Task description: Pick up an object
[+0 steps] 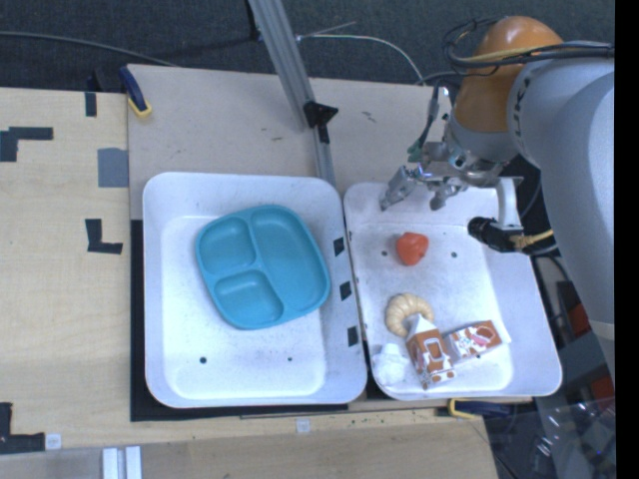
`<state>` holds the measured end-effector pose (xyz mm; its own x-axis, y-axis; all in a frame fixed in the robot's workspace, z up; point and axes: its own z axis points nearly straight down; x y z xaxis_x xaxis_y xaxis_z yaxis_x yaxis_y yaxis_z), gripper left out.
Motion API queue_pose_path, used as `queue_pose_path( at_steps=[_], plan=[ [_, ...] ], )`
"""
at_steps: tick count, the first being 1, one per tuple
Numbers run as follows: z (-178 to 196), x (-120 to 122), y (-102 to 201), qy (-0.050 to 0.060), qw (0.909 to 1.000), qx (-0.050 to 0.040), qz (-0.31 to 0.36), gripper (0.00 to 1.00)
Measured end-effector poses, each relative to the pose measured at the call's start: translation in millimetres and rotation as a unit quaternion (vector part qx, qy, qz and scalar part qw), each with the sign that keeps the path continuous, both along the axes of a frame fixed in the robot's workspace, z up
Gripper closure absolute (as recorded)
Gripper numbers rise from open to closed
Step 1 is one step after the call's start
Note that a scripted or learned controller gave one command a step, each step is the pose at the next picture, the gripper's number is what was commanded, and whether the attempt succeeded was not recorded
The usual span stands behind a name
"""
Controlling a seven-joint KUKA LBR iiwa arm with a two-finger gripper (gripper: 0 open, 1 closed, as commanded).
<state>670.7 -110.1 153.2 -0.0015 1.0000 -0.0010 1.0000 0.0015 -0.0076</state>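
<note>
The grey arm with its orange band comes in from the upper right of the frame, and its two-finger gripper [410, 195] hangs over the top rim of the right-hand shallow white plastic bin [519, 297]. Its metal fingers [391, 195] are spread apart with nothing between them. Just below the gripper, in the upper middle of that bin, sits a small red-orange rounded object like a strawberry [411, 247], apart from the fingers. Lower in the same bin lies a tan, curled pastry-shaped object [406, 311], and touching its lower edge are two small orange-and-white cartons [449, 348] lying side by side near the bin's bottom rim. The left-hand shallow white plastic bin [170, 297] holds a light blue plastic divided plate [262, 264] with three compartments, lying flat in the bin's upper middle. The two bins touch along their inner edges in the centre of the frame and rest on the pale wooden bench [60, 297]. A slanted grey metal rail [285, 48] crosses the upper centre of the frame.
</note>
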Motion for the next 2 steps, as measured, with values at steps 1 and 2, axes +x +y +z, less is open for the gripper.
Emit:
queue_pose_path(
  at_steps=[1,2],
  plan=[
    [-63,0,-3,0.002,1.0000,0.0001,0.000,0.00],
    [-52,1,-2,0.002,1.0000,0.0003,0.000,1.00]
  ],
)
